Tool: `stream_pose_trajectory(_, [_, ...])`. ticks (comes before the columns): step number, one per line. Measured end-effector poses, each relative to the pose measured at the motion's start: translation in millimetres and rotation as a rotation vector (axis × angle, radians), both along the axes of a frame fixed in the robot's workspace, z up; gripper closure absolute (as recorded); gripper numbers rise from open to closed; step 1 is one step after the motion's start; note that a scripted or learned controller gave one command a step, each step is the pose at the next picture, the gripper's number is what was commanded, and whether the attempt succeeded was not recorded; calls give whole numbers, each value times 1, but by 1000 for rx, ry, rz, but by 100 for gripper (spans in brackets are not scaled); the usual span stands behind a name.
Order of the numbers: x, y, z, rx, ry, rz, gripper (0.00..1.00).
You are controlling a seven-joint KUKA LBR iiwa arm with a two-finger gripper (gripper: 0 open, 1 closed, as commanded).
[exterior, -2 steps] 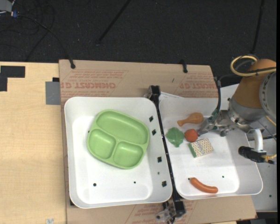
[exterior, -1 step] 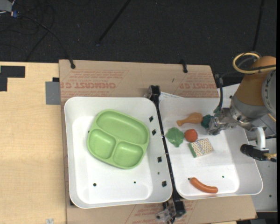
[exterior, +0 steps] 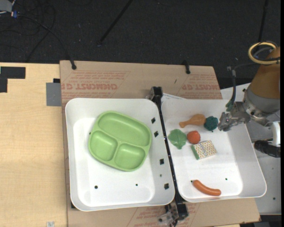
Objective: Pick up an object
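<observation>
So the right bin (exterior: 246,186) has all the loose stuff: a drumstick (exterior: 193,121), a dark teal lump (exterior: 211,123), a green broccoli-looking piece (exterior: 177,138), an orange ball (exterior: 193,136), a patterned block (exterior: 204,150) and a sausage (exterior: 207,188) down near the front edge. The jaws (exterior: 226,121) sit at the bin's right rim just beside the teal lump, too dark and small to tell their state, and nothing visibly sits in them. Left bin (exterior: 80,183) just holds a green divided plate (exterior: 119,140).
</observation>
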State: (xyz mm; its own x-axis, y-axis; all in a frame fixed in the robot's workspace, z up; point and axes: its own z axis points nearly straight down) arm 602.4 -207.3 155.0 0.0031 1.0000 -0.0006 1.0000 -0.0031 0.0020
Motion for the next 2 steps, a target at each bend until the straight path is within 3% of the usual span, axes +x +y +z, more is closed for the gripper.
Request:
stream_pose_trajectory(1, [4,4,44,0,-1,5,100])
stream_pose_trajectory(2, [4,4,63,1,2,5,100])
